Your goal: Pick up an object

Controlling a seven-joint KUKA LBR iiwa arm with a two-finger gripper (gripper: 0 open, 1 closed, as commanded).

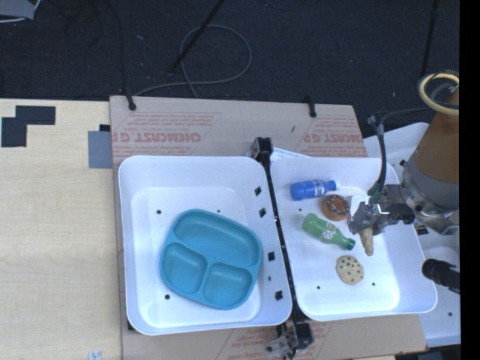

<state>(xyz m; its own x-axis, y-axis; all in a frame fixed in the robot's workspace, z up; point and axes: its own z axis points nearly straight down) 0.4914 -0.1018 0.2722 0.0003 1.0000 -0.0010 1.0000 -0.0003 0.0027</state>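
Note:
The right bin (390, 295) holds several small items. A blue bottle (313, 189) lies near its back, with a brown doughnut (336, 206) just in front of it. A green bottle (328, 231) lies slantwise in the middle, and a speckled cookie (349, 269) lies nearer the front. My gripper (366, 222) hangs over the bin's right half, right of the doughnut and the green bottle. A tan cone-shaped piece (367, 241) shows directly under the gripper, touching or almost touching it; I cannot make out whether it is gripped.
The left bin (142, 193) holds a blue divided plate (210, 258). A black divider (271, 231) runs between the bins. The arm's grey and orange body (439, 156) stands over the right bin's right edge. Cardboard (225, 130) lies behind the bins.

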